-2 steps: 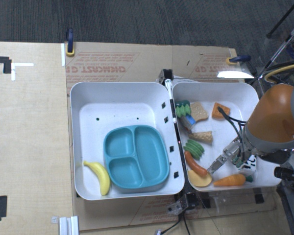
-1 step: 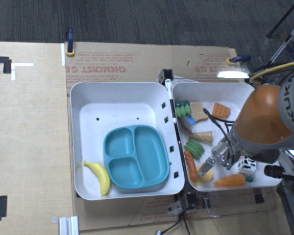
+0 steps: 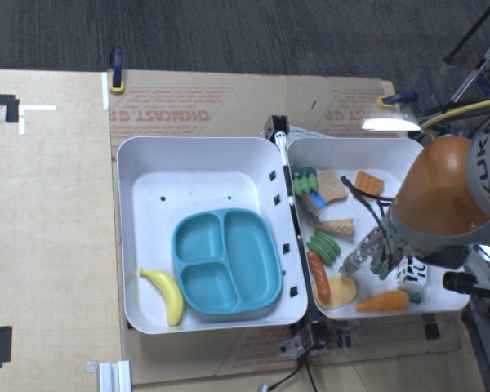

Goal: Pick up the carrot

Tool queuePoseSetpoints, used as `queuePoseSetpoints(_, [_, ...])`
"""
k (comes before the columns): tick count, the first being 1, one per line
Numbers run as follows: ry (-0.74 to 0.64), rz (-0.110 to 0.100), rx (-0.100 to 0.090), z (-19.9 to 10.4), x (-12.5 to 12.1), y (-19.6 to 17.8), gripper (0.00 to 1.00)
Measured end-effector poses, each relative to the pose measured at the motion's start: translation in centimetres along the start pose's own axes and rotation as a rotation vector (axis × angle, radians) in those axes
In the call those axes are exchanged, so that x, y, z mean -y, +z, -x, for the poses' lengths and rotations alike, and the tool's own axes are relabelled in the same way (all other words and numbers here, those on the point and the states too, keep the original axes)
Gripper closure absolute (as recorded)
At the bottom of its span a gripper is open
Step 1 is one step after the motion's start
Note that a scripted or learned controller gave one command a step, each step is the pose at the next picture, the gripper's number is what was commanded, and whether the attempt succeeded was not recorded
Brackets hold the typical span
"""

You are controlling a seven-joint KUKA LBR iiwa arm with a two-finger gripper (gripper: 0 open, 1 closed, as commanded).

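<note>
The orange plastic carrot (image 3: 384,301) lay at the right white bin's (image 3: 353,148) front edge; the claw (image 3: 374,256) hovered just above, empty, fingers narrowly parted.

On your left, the shallow white left bin (image 3: 135,219) holds the teal three-compartment plastic tray (image 3: 227,261), with the yellow banana (image 3: 168,293) at its front-left. In the shallow white right bin (image 3: 408,149), the orange carrot (image 3: 383,302) lies along the front wall, the two-finger gripper (image 3: 372,256) just behind it.

Table (image 3: 49,243): light wood top. Directly on it: a flat cardboard sheet (image 3: 196,104), held by a blue clamp (image 3: 116,68) at the far edge. On the cardboard: two shallow white bins, left bin (image 3: 147,170) and right bin (image 3: 343,147), touching side by side.
</note>
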State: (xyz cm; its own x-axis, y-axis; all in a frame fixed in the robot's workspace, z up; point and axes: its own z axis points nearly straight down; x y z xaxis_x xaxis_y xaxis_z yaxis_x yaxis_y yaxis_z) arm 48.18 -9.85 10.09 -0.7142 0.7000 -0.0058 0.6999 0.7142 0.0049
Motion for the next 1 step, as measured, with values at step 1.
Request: queuePoseSetpoints(1, [0.001, 0.000, 0.000, 0.00, 0.00, 0.00, 0.00])
